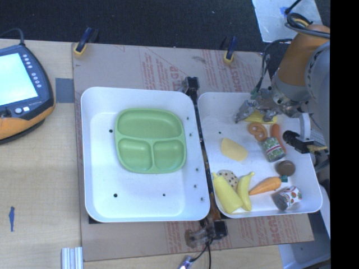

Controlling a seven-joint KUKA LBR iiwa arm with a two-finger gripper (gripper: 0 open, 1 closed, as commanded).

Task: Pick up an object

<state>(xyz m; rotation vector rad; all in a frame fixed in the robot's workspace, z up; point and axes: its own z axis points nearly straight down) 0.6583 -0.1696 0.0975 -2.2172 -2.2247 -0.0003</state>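
The gripper [253, 110] sits low over the far end of the right bin [224, 108], right on top of something yellow [257, 117]. Honestly can't tell if it's pinching it. Carrot [265, 185], banana [245, 187] and other toy food lie nearer; green tray [150, 139] fills the left bin [98, 167].

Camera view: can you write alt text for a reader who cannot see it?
A grey and orange arm's end effector hangs over the far side of the right bin, which holds toy food, including a carrot and a banana. The left bin holds a green divided plate.
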